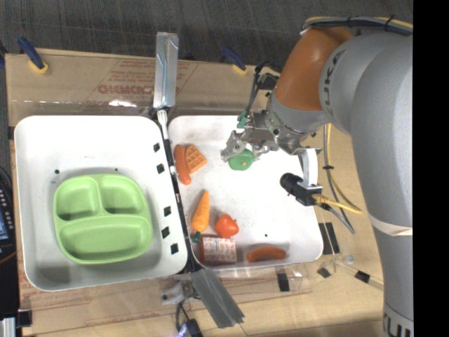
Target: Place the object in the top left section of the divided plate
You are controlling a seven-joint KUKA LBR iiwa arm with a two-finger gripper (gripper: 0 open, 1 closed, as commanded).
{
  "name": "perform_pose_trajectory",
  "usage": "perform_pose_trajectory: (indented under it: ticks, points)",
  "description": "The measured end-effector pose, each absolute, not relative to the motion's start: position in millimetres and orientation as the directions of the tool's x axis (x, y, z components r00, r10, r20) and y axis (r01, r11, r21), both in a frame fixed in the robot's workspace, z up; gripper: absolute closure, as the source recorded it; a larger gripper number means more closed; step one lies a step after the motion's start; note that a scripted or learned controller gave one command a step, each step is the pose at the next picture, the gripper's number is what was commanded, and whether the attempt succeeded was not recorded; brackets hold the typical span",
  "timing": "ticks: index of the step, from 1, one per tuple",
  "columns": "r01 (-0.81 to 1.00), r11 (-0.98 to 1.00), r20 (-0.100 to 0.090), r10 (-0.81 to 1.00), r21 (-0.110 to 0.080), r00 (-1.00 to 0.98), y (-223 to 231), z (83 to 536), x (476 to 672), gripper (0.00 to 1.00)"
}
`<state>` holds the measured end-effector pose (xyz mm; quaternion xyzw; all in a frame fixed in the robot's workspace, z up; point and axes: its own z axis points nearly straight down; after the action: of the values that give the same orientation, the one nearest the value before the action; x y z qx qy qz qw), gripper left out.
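In the left bin (35, 188), mid-floor, sits the green divided plate (104, 217). Right bin (309, 216): waffle (189, 159) nr left wall, carrot (200, 211), tomato (226, 225), can (217, 250) & sausage (266, 254) along bottom edge. Gripper (242, 154) over upper middle, closed on green round object (242, 161).

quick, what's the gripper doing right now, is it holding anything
Gripper: over the right bin, closed on a small green round object that sits between its fingers.
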<state>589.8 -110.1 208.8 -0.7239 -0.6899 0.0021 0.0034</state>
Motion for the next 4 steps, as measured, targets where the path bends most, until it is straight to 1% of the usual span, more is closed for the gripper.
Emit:
perform_pose_trajectory:
  ticks: [1,2,3,4]
  points:
    - [0.993,0.12,0.001,0.993,-0.006,-0.12,-11,190,536.6,1.0]
    - [0.999,-0.048,-0.001,0.999,-0.007,0.048,49,190,491.8,1.0]
    - [1.0,-0.002,0.0,1.0,-0.005,0.002,84,190,563.6,1.0]
    - [0.886,-0.463,-0.004,0.886,-0.009,0.463,31,190,540.6,1.0]
